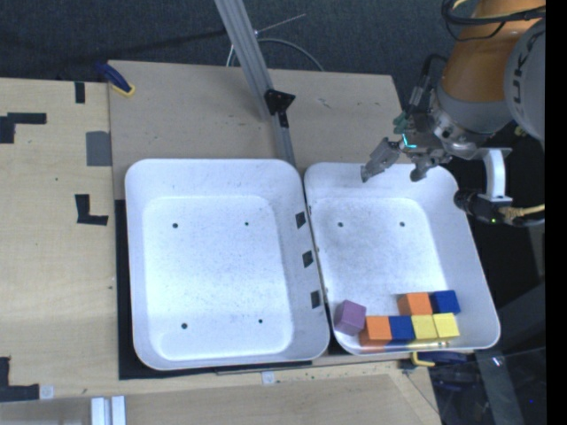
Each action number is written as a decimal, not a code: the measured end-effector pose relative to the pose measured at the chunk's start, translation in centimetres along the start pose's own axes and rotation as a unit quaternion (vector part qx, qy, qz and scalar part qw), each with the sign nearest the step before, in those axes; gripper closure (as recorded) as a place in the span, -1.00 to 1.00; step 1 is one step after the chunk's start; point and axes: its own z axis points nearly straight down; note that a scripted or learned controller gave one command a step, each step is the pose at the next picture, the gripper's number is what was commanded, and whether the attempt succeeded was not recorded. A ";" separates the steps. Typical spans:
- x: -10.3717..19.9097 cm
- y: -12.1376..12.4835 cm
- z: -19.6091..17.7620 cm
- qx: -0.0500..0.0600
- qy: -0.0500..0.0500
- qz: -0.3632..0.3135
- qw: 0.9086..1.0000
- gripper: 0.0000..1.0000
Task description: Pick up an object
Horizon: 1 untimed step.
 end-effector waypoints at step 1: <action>0.9 2.4 10.4 0.003 0.000 0.000 1.000 -1.00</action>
